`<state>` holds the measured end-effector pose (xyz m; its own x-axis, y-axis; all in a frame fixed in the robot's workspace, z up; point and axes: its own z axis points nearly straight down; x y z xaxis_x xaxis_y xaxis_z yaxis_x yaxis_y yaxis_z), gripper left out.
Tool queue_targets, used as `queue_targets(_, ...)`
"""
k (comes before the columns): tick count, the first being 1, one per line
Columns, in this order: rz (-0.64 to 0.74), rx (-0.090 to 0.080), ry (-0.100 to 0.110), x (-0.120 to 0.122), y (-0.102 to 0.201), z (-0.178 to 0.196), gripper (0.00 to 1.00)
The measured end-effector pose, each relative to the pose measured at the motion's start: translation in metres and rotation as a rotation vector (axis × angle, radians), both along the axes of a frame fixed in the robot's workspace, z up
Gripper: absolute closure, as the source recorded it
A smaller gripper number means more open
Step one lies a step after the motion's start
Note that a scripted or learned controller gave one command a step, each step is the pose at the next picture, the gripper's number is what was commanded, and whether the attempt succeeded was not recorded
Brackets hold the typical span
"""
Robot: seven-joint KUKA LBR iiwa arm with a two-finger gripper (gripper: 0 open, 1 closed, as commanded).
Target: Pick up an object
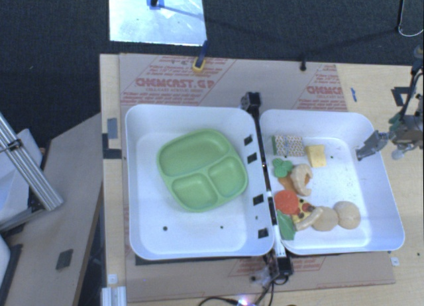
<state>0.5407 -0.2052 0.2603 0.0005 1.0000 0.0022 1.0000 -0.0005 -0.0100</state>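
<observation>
Camera view: gripper [371, 144] sits at the right bin's [379, 200] right rim, nothing between its fingers; can't tell if they're apart or together.
Targets: toy food piled in right bin's left half, e.g. yellow block [316, 155], round bun [347, 214], red piece [287, 201].
Left bin: green divided plate [202, 169].
Tip: imo go for the bun or block, they're at the pile's edge w/ room around; drop straight down.
Writing: "CHEMCAST GP" in red on the board [175, 81] under the bins.

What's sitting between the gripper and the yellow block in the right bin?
Nothing: in the camera view, only bare white bin floor lies between the gripper and the yellow block.
</observation>
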Motion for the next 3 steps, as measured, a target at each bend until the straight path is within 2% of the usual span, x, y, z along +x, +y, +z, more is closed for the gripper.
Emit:
queue_targets(1,0.004,-0.003,-0.011,0.002,0.001,0.007,0.00)
queue_targets(3,0.002,-0.001,-0.007,-0.005,0.009,-0.101,0.00)
